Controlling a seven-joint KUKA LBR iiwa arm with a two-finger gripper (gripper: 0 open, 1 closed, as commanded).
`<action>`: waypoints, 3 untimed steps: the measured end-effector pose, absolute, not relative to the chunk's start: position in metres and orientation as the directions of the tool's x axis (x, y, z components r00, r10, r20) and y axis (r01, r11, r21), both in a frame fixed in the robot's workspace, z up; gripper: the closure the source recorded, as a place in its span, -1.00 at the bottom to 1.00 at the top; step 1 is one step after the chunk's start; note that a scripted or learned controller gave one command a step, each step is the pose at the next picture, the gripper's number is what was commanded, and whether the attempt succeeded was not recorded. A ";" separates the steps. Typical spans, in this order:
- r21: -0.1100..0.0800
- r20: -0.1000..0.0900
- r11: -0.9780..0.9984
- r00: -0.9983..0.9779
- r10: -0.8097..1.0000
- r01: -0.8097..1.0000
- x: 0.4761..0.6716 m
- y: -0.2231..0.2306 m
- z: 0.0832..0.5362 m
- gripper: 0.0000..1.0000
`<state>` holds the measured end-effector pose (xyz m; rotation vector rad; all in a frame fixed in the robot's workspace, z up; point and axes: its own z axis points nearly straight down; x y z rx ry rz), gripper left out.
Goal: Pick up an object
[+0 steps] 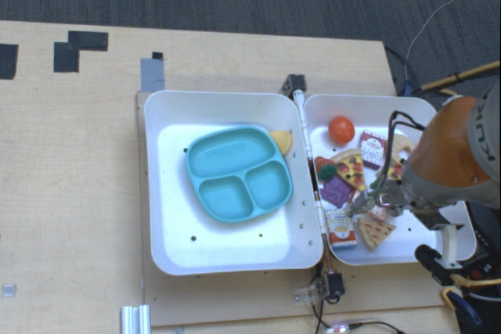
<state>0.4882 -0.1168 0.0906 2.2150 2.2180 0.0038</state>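
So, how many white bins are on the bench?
2. The left bin holds a blue divided plate. The right bin holds small toy foods, and the arm covers part of it.

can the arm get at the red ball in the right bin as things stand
Probably yes: the red ball lies alone near the right bin's far edge, with nothing on top, and the gripper sits nearby over the same bin.

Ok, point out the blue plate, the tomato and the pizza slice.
blue plate (pixel 235 172): camera view, on its middle divider.
tomato (pixel 340 129): camera view, on its round top.
pizza slice (pixel 351 168): camera view, on its topping.
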 end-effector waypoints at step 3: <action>0.021 -0.022 -0.010 0.010 1.000 1.000 0.490 -0.095 0.090 -1.00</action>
